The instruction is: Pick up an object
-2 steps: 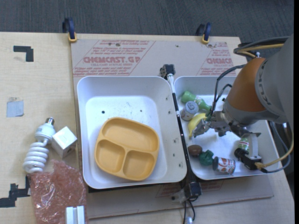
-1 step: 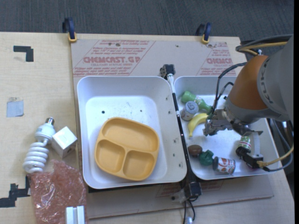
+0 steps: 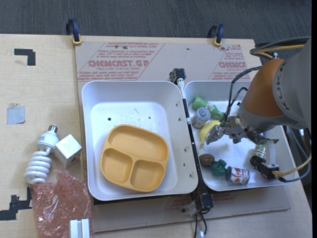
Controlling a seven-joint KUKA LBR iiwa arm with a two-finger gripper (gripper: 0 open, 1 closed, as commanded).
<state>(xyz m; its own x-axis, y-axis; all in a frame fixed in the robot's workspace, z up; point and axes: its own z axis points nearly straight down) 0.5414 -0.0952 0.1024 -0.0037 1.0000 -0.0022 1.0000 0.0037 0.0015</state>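
The arm's gripper [image 3: 218, 134] hangs low over the right bin [image 3: 282, 180], nothing lifted yet. A banana [image 3: 208, 130] lies just beside its tip (touching or not is unclear), and whether the fingers are open or closed cannot be told. The pick remains undone.

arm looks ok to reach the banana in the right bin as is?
Probably yes. The gripper hangs right beside the banana in the right bin, with nothing lying over it. The grey cap and green piece crowd its far side, so a clean grasp isn't certain.
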